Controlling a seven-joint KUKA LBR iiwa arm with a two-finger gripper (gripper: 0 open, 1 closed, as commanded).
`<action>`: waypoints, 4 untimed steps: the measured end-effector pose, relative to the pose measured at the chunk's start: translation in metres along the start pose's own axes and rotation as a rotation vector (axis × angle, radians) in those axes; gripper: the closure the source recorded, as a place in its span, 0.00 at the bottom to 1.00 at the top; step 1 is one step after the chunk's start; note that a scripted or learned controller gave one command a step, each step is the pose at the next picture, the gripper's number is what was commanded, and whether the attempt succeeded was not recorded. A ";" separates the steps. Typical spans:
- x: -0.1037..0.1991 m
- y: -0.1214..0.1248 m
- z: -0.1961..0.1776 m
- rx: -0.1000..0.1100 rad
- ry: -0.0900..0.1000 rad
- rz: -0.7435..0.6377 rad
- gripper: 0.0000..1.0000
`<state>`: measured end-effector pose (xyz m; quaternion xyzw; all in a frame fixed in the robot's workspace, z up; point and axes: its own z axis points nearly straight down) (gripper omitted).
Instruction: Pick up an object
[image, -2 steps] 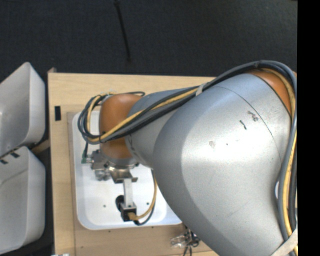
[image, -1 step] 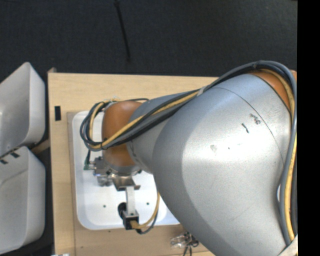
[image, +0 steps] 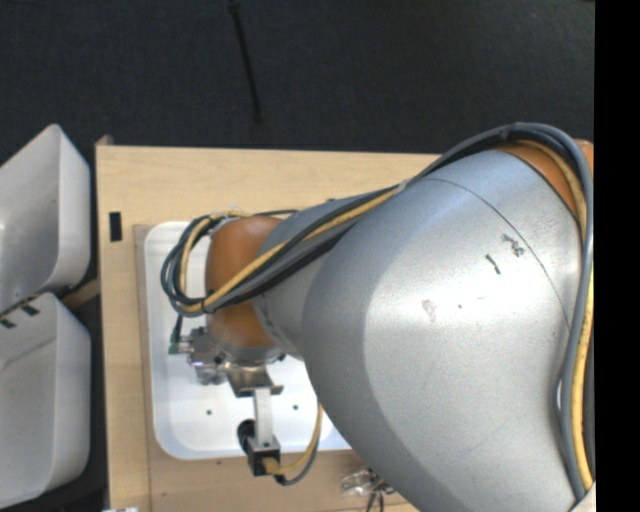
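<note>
My grey arm with its orange band (image: 240, 270) reaches in from the right and covers most of the bench. The wrist hangs low over the left white bin (image: 170, 420), and the gripper (image: 205, 362) sits under it near the bin's left wall, seen from above as a small metal block. The arm hides the bin floor beneath the wrist and everything to its right. No loose object shows on the bare white floor around the gripper, only two tiny dark dots (image: 210, 410).
The bin rests on a pale wooden bench (image: 120, 300). Two white rounded blocks (image: 40, 220) stand off the bench's left edge. A small glinting thing (image: 365, 485) lies by the bin's front rim.
</note>
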<state>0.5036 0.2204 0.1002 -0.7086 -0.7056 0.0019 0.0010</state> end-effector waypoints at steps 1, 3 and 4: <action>0.001 -0.014 -0.218 -0.016 0.008 -0.009 1.00; -0.025 -0.014 -0.291 -0.014 0.006 -0.009 1.00; -0.033 -0.015 -0.191 0.004 -0.003 -0.003 1.00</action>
